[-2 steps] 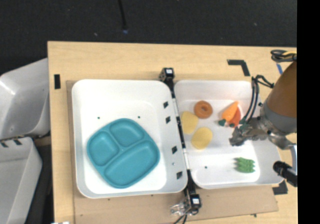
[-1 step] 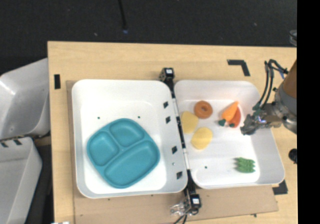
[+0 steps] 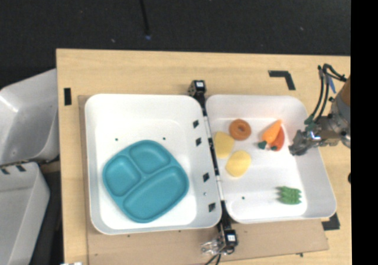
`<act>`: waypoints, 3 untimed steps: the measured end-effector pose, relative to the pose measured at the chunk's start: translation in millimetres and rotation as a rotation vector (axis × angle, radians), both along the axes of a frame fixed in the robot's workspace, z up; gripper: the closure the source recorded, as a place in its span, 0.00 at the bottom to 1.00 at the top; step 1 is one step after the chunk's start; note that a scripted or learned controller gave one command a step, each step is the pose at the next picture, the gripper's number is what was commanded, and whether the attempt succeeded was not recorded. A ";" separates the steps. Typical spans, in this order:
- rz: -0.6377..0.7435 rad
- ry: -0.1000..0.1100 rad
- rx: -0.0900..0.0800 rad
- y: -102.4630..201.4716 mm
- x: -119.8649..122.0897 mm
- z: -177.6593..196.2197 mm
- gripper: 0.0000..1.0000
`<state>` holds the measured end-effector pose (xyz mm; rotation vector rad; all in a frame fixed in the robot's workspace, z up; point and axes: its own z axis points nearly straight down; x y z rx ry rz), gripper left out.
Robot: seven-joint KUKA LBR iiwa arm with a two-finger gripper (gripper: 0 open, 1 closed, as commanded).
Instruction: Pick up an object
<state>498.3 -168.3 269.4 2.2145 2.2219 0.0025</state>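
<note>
Nothing looks picked up yet: the right bin [image 3: 313,196] still has all its pieces lying on its floor, with the blue divided plate [image 3: 146,180] alone in the bin to its left. Inside the right bin, the yellow lemon-like piece [image 3: 238,163] sits near the middle, the orange carrot [image 3: 273,134] toward the right wall, the brown ring [image 3: 240,129] left of the carrot and the green piece [image 3: 289,195] near the front. The gripper [image 3: 299,143] hangs just right of the carrot with nothing visibly between its tips, and whether it is spread or pressed together I cannot tell; the whole grasp and lift remain.

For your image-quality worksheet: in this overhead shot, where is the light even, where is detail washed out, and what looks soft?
Camera view: light falls evenly on both bins, with only faint shadows; the right bin floor is nearly washed out; the gripper at the right looks blurred; the blue plate stays fairly crisp.
</note>
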 end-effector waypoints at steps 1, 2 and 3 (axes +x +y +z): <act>0.005 0.003 0.003 53.6 9.1 -1.4 1.00; 0.004 0.002 0.003 100.4 30.2 4.1 1.00; 0.003 0.003 0.002 147.5 55.6 -9.9 1.00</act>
